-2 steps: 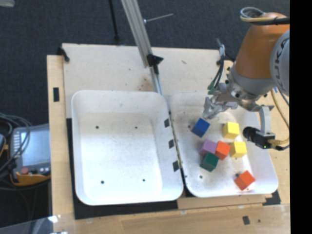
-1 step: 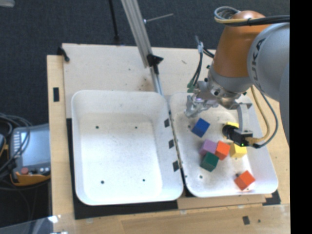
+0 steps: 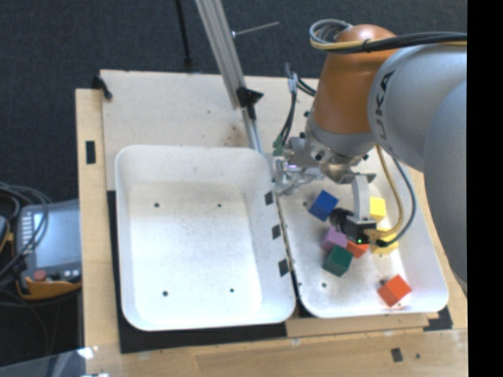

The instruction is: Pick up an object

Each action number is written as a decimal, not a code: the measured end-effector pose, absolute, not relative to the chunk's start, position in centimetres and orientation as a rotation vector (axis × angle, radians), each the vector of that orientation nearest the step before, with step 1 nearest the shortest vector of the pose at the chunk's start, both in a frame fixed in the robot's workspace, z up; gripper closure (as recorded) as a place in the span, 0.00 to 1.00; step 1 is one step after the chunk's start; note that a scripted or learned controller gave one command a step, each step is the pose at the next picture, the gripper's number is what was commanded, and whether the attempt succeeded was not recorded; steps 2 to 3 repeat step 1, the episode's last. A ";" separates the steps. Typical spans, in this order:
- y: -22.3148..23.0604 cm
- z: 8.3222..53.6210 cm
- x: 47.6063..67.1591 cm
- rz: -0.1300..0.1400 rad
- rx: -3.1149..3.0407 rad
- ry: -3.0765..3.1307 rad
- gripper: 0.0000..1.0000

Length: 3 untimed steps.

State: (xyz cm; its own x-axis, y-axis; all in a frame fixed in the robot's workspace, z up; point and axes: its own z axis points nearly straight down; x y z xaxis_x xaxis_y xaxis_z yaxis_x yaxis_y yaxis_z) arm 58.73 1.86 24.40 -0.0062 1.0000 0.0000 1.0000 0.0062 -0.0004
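Claw (image 3: 288,176) hangs over right-hand bin (image 3: 346,297), by its left wall; you can't tell if it's open or shut. Blue cube (image 3: 322,205) lies just beside it; purple block (image 3: 336,238) & green cube (image 3: 338,262) nearby.

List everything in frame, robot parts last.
left bin: 1, white, on bench
right bin: 1, white, beside left bin
blue block: 1, blue, right bin, top
yellow block: 1, yellow, right of blue block
purple block: 1, purple, right bin centre
green block: 1, green, below purple block
orange block: 1, orange, right bin, near corner
metal rail: 1, silver, slanting toward bins' divide
arm: 1, grey and orange, from right
end effector: 1, metallic, above right bin's left wall
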 end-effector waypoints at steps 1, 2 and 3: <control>7.6 23.9 58.0 0.000 -2.211 -2.229 1.00; 7.6 23.9 58.0 0.000 -2.211 -2.229 1.00; 7.6 23.9 58.0 0.000 -2.211 -2.229 1.00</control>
